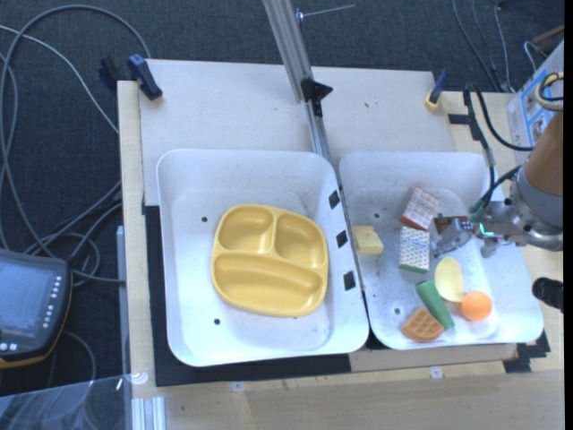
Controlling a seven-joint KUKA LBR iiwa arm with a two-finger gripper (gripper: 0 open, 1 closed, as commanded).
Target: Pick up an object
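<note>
Two shallow white bins sit side by side on the bench. The left bin (179,267) contains one yellow divided plate (269,260), lying flat near the bin's centre with two small compartments toward the far edge and one long compartment toward the near edge. The right bin (385,173) contains several small objects. A pale yellow block (367,239) lies near its left edge. A red and white carton (419,208) lies toward the middle, and a green and white packet (414,250) lies just beside it on the near side. Toward the near right corner, a pale yellow oval piece (449,279) rests against a green stick (434,301). A brown waffle-shaped piece (423,325) lies close to the near edge, and an orange ball (476,306) sits near the right edge. The arm enters over the right edge of the right bin. The gripper (450,233) is positioned over the bin's middle, just right of the carton and the packet and above the oval piece. Whether its jaws are open or closed cannot be determined, and no object is seen between them.
</note>
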